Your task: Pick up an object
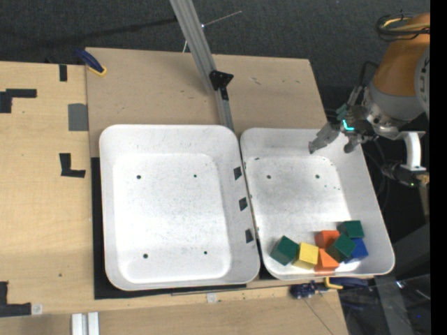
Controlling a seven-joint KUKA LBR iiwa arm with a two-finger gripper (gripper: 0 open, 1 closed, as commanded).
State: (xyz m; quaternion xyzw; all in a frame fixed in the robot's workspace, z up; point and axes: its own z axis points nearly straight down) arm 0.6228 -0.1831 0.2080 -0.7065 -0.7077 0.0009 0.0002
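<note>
End effector point(336, 139) being held open above the right bin's point(293, 187) far rim.
Nothing is being grasped; coloured blocks point(323, 246) are being kept in the near corner.

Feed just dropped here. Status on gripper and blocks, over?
Gripper open, holding nothing, over right bin's far rim. Blocks clustered in near corner, untouched. Nothing in the way.

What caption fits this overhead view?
Robot hand open above the right bin's far edge, colored blocks clustered at its near corner.
</note>
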